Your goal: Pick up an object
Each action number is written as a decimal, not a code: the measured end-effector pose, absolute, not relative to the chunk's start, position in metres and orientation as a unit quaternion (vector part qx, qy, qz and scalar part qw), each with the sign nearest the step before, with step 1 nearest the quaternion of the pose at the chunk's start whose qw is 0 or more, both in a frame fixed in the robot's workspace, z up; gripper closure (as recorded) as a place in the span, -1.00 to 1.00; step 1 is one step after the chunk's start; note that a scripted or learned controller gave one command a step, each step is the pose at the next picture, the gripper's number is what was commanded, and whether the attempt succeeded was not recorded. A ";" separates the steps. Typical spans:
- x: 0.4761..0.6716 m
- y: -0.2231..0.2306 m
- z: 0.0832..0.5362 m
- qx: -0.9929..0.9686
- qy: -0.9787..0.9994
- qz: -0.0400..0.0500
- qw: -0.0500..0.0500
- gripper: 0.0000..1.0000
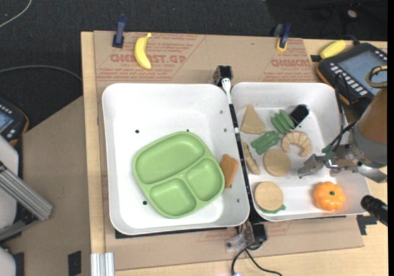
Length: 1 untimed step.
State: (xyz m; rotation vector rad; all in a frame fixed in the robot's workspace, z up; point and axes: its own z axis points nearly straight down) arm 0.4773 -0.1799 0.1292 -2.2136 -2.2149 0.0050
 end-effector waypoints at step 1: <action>0.481 -0.212 0.339 -0.707 -0.707 -0.004 -0.011 -1.00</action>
